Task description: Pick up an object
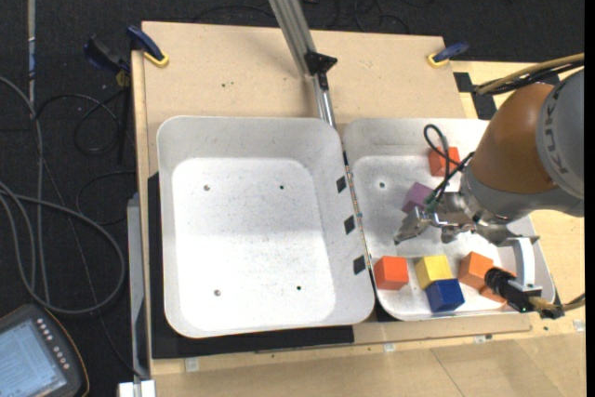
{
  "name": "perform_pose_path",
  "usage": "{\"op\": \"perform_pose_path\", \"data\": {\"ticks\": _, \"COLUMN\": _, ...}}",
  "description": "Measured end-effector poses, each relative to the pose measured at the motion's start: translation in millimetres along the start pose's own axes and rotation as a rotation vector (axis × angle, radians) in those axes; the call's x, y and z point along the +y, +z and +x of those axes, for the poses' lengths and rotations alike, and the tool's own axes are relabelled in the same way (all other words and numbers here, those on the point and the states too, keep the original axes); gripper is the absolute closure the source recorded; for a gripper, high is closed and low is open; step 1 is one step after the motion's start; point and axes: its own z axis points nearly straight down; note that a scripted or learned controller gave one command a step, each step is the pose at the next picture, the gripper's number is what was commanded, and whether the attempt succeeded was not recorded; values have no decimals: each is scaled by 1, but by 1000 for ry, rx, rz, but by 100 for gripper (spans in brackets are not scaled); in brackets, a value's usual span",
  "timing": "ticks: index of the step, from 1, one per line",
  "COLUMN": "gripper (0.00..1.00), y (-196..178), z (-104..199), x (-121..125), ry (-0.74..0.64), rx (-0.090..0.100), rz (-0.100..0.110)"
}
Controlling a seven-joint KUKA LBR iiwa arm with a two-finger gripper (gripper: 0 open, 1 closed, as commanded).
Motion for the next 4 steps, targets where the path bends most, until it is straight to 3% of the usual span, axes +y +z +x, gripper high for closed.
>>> {"op": "perform_pose_path", "data": {"ticks": 1, "gripper": 0, "y": 25, "z": 0, "x": 0, "ry": -1, "rx": -2, "rz": -5}}
{"op": "perform_pose_path", "data": {"ticks": 2, "gripper": 100, "y": 14, "z": 0, "x": 1, "ry": -1, "rx": -2, "rz": -8}}
{"op": "perform_pose_path", "data": {"ticks": 4, "gripper": 100, "y": -84, "z": -6, "x": 4, "ry": -4, "rx": -3, "rz": -12}}
